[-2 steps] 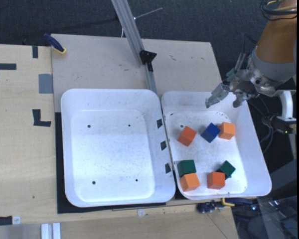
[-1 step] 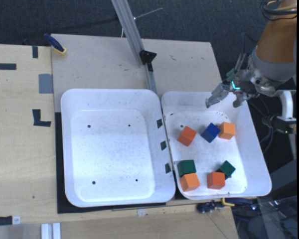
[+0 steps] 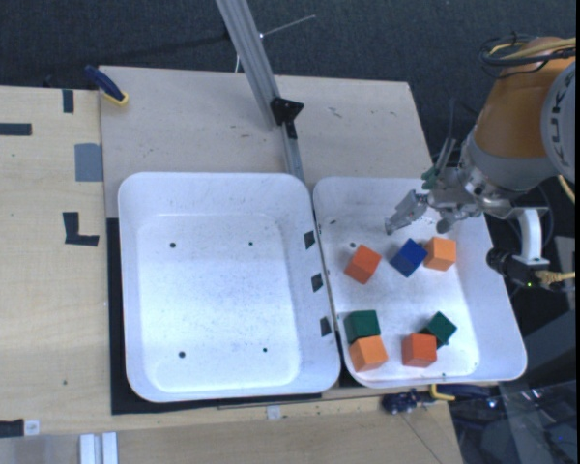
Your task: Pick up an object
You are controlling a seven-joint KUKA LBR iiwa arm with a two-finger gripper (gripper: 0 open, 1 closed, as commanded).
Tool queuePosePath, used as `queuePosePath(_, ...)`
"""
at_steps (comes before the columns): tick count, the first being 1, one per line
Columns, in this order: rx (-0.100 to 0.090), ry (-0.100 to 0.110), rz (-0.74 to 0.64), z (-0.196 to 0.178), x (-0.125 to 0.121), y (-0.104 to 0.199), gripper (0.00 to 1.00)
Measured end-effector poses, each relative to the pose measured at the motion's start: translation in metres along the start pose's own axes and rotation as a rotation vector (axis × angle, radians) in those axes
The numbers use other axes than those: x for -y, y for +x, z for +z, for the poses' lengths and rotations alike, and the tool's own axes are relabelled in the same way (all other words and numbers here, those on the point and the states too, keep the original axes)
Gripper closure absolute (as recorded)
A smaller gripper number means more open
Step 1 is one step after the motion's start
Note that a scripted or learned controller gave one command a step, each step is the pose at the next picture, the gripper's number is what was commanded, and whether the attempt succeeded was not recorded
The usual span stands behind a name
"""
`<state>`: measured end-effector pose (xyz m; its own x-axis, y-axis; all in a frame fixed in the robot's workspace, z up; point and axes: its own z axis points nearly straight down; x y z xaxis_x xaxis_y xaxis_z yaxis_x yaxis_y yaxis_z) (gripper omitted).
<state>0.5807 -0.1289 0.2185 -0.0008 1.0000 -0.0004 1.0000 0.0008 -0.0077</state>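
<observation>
Nothing is picked up yet: the end effector is spread wide and grasps nothing, poised over the right bin. The blue cube lies just below it, ungrasped.

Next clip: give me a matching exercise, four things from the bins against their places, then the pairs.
Things:
1. blue cube
2. pincer
3. left bin
4. green cube

Places:
A. atop an orange cube at the right bin's front
B. above the right bin's far part
C. between two orange cubes
D. beside the cube-filled bin

Pairs: 1-C, 2-B, 3-D, 4-A
</observation>
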Motion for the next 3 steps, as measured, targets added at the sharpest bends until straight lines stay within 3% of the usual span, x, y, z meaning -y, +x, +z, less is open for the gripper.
queuePosePath(1,-0.001,0.0,-0.001,0.064,0.0,0.005,0.0)
queuePosePath(2,0.006,-0.032,0.0,0.097,-0.006,0.003,0.0)
queuePosePath(3,0.007,-0.036,-0.001,0.087,-0.007,0.003,1.0)
